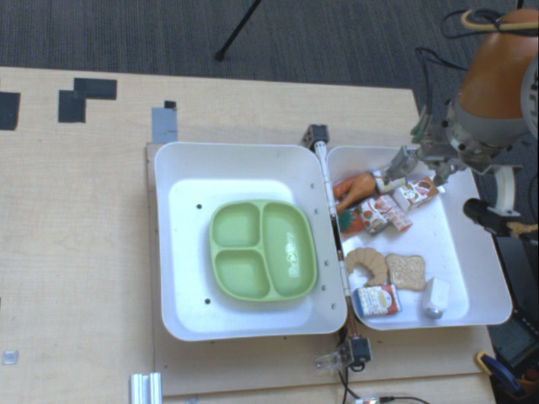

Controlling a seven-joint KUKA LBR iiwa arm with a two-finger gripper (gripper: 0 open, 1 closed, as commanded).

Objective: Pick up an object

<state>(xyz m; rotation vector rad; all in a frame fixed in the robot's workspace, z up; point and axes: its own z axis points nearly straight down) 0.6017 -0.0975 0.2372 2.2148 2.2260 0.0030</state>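
Observation:
My gripper [418, 172] hangs over the back of the right bin [472, 251], under the grey wrist and the orange band. Its fingers stand apart, open, with nothing held between them. Just below it lies a small red-and-white packet [417, 194]. An orange carrot [354, 188] lies to its left by the bin's wall. A second red-and-white packet [383, 215] sits in front of the carrot. Nearer the front are a bitten cookie [365, 263], a slice of bread [407, 271], a small carton [376, 300] and a white piece [434, 298].
The left bin [181, 251] holds a green divided plate [263, 251]. A ridge [330, 225] separates the two bins. Black arm hardware [493, 217] overhangs the right bin's right rim. Wooden bench lies to the left of the bins.

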